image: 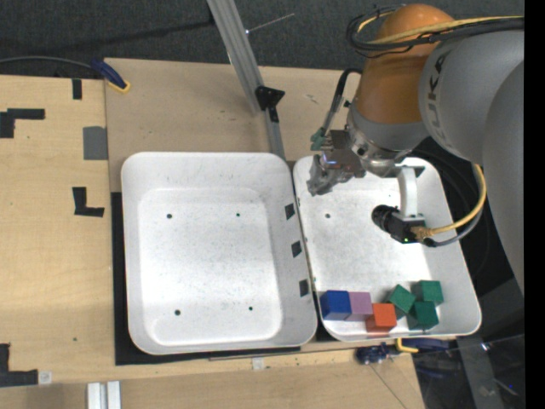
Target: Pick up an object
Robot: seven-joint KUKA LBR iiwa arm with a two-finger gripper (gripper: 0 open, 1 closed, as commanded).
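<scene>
1. Blocks crowd the near edge of the right bin: a blue cube, a lilac cube, an orange cube and three green ones, all close together towards the near right corner.
2. Whether the fingers are spread or closed cannot be told; the gripper shows as a small dark cluster with nothing visible in it.
3. It hangs over the right bin's far left corner, well apart from the blocks.
4. Behind it rise the orange band and the grey arm, entering from the right.
5. Beside it sits the left bin.
6. Judged step: approach, with no pick begun.
7. The next move calls for travel towards the near edge, then a descent onto an outlying cube such as the blue one.
</scene>
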